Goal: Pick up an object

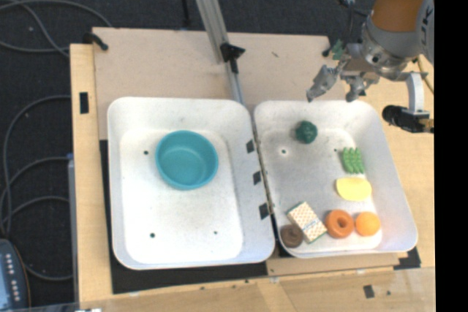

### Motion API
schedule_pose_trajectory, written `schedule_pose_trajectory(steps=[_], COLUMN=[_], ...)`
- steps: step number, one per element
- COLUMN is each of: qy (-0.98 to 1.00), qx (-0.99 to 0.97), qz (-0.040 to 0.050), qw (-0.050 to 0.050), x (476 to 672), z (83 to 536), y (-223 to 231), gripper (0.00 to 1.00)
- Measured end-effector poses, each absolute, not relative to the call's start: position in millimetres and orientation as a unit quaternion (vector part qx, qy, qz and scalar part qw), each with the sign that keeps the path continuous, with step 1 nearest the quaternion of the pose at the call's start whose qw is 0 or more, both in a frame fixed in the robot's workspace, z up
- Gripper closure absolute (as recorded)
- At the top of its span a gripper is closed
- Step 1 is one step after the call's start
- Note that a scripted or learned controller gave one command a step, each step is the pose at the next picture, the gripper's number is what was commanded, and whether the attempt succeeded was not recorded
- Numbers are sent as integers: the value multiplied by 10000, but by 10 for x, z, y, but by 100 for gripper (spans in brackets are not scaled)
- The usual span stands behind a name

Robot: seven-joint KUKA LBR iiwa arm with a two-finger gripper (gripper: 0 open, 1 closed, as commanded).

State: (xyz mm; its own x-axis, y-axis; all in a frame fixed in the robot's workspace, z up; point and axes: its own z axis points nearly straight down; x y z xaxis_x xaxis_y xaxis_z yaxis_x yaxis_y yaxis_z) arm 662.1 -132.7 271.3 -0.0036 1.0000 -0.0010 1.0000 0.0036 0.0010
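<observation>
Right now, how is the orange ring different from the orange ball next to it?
The orange ring has a hole in its middle; the orange ball is solid and round. The ring looks darker and browner; the ball is brighter. The ring lies beside the checkered block; the ball sits nearer the bin's right wall. Both are orange, similar in size, and lie in the right bin.

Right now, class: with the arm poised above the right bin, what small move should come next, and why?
Probably lower the open two-finger gripper toward the dark green ball. The gripper hangs above the right white bin's far rim, holding nothing, and that ball lies nearest, apart from the other items.
</observation>
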Motion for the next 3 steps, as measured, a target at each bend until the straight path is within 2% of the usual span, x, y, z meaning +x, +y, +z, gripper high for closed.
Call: schedule_pose_trajectory(steps=[1, 3], qy=[7085, 7065], qx=[7057, 7077], qz=[-4, -26], qw=[10, -5], x=[6621, 6665], z=[2714, 1750], y=[-1330, -1423], gripper=[0, 0])
